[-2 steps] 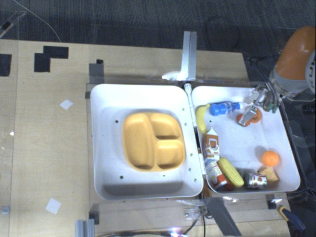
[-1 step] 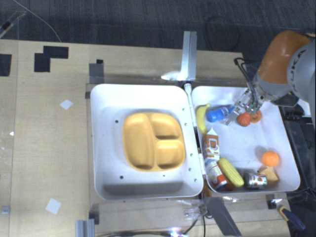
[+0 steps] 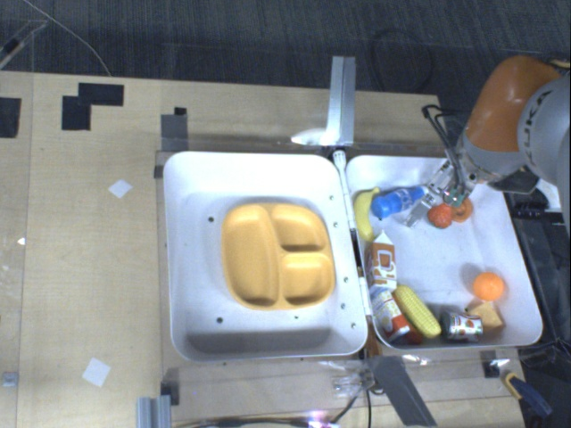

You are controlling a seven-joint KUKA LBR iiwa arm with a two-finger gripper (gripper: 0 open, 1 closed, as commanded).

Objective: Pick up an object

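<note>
Two shallow white bins sit side by side on the pale wooden surface (image 3: 80, 266). The right bin (image 3: 522, 266) carries the loose items. A small red-orange tomato-like fruit (image 3: 441, 216) lies near its upper edge, directly under the claw (image 3: 449, 194), which is down in the bin and looks to be touching or just above it. Whether the claw is spread or closed, or grips anything, cannot be told at this angle. Just beside the fruit, toward the left bin, lies a clear plastic bottle with a blue body (image 3: 393, 203), tilted on its side. A yellow banana (image 3: 363, 214) curves along the left wall. Below it stand a carton with orange print (image 3: 382, 264), a knobbly yellow corn cob (image 3: 417, 310) and a printed metal can (image 3: 464, 326). A smooth round orange (image 3: 488, 285) rests near the right wall, well apart from the claw. The left bin (image 3: 192, 239) holds a glossy yellow compartment tray (image 3: 277, 255) with rounded corners.
</note>
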